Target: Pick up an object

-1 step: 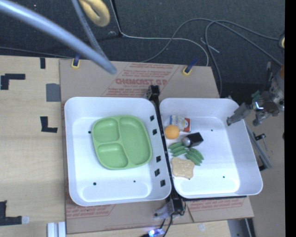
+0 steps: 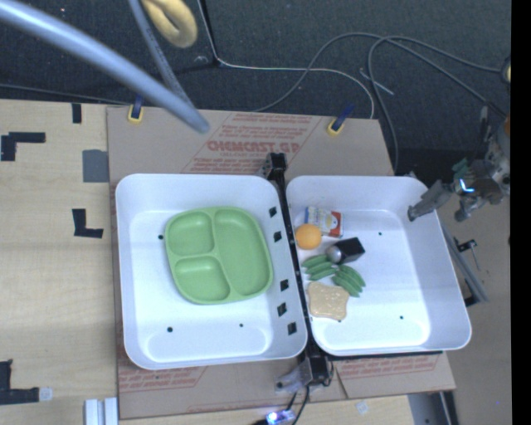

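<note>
In the camera view, two shallow white bins sat side by side on a sheet of brown cardboard (image 2: 249, 141) laid over the desk (image 2: 50, 274). The left bin (image 2: 137, 332), in the centre-left of the frame, carried a light green divided plate (image 2: 219, 254) with three compartments, lying flat and slightly turned. The right bin (image 2: 415, 324), in the centre-right of the frame, held a small cluster of things close to its left wall: a white and red packet (image 2: 323, 219) at the top, an orange ball (image 2: 308, 237) touching just below it, a dark block (image 2: 347, 247) with a grey rounded end just to the right of the ball, green pea pods (image 2: 335, 273) under those, and a tan slice like bread (image 2: 327, 302) lowest of all, touching the pods.

The claw (image 2: 466, 192) hung at the right edge of the frame, over the upper right rim of the right bin and well apart from the cluster. Whether it was spread or pressed together could not be told from this slant, and nothing showed pinched in it. A grey bar (image 2: 108, 56) crossed the upper left of the frame, with a yellow rounded thing (image 2: 172, 20) near the top edge. Thin cables (image 2: 348, 50) lay looped over the dark floor along the upper part of the frame.
</note>
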Robot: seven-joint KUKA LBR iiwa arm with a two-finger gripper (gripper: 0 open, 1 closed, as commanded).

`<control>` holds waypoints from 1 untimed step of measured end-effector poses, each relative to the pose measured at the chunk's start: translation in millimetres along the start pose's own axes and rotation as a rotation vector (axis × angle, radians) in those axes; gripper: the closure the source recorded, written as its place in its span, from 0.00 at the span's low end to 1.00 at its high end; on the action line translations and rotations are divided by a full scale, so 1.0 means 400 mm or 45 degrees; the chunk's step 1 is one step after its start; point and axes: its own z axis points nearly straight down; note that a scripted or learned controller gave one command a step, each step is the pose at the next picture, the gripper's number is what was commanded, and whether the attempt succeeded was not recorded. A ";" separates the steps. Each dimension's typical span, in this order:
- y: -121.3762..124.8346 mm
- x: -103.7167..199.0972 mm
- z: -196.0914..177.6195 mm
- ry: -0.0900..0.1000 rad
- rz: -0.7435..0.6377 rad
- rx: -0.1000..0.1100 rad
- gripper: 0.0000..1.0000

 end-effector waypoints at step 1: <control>-0.020 0.020 0.138 0.002 -0.001 0.007 0.00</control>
